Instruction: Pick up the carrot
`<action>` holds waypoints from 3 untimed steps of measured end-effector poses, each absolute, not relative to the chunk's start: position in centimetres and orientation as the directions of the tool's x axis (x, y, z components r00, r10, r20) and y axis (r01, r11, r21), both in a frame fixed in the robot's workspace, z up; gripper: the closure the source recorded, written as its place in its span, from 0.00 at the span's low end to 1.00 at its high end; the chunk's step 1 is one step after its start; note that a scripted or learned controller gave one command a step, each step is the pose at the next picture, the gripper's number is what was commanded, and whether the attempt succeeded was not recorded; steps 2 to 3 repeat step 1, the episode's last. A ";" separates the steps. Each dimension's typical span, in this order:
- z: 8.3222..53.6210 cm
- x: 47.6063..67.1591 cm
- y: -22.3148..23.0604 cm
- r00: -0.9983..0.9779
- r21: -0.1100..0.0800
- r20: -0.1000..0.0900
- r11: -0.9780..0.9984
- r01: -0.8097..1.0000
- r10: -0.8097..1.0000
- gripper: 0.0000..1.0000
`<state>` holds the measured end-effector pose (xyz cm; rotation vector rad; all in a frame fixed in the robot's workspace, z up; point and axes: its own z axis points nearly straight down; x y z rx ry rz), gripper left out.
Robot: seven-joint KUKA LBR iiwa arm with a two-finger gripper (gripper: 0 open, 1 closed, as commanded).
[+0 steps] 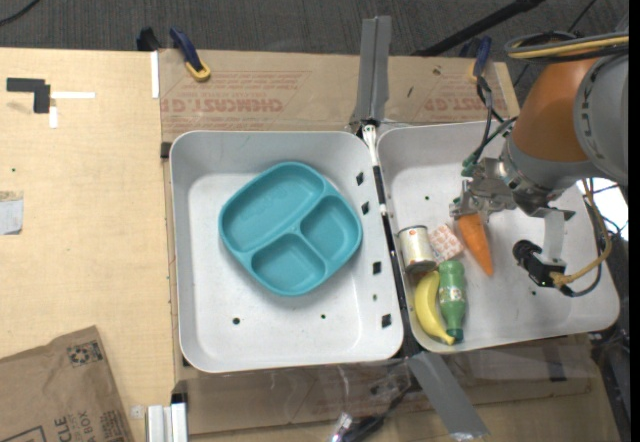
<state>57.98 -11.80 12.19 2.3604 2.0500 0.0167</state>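
At right of frame, gripper [472, 211] sits on carrot's [477, 243] top end; can't tell if it's gripped.

Bright, even light from above — the white bins [190, 260] look nearly washed out. Shadows are soft and short. Focus is fairly sharp, slightly grainy throughout.

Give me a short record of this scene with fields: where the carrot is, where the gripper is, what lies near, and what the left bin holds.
carrot: right bin, thick end up under the gripper
gripper: over the carrot's top end; grasp unclear
near the carrot: can, wrapped snack, green bottle, banana
left bin: teal divided plate
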 end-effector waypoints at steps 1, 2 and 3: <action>19.1 57.8 -6.5 0.323 -0.002 -0.002 -0.323 0.947 0.947 1.00; 19.1 57.8 -6.5 0.323 -0.002 -0.002 -0.323 0.947 0.947 1.00; 19.1 57.8 -6.5 0.323 -0.002 -0.002 -0.323 0.947 0.947 1.00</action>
